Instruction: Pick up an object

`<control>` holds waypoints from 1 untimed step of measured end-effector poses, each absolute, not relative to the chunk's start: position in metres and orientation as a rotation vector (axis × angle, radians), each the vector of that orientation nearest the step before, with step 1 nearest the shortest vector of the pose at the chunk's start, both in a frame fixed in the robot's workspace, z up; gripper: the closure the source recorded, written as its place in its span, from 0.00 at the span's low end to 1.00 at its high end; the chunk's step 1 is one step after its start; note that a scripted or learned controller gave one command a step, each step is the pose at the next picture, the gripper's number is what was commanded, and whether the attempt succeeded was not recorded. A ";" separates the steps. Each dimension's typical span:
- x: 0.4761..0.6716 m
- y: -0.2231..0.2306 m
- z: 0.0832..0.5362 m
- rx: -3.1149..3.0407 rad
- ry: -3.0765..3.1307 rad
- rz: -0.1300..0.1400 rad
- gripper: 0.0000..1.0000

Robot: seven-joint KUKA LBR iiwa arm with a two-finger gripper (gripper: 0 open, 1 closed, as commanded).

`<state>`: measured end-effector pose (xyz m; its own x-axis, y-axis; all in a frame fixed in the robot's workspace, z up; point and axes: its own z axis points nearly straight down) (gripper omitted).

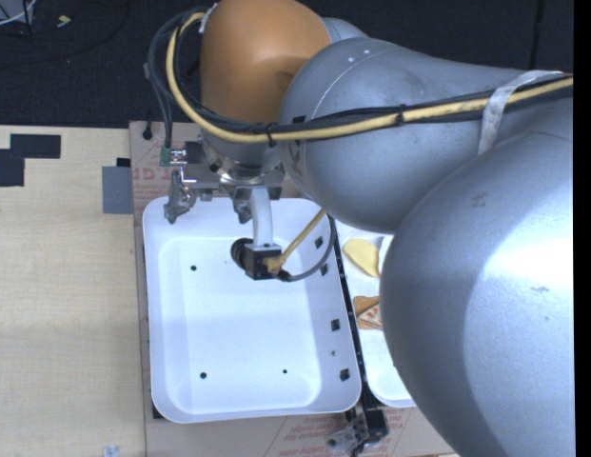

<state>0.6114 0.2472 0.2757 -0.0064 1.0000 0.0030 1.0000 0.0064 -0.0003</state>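
My gripper [208,208] hangs over the far edge of the left white bin [233,350]. Its two metal fingers [174,206] stand apart, open, with nothing between them. In the right bin [390,388] a yellow object [362,253] lies near the far left corner. An orange-brown object [367,310] lies just in front of it. The arm's large grey links cover most of that bin.
The divider between the bins [341,322] runs just right of the left bin's wall. A wooden bench top [57,284] with dark patches lies to the left. The arm's bulk fills the upper and right part of the view.
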 end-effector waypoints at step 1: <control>0.612 0.244 0.283 -2.209 -2.232 0.010 1.00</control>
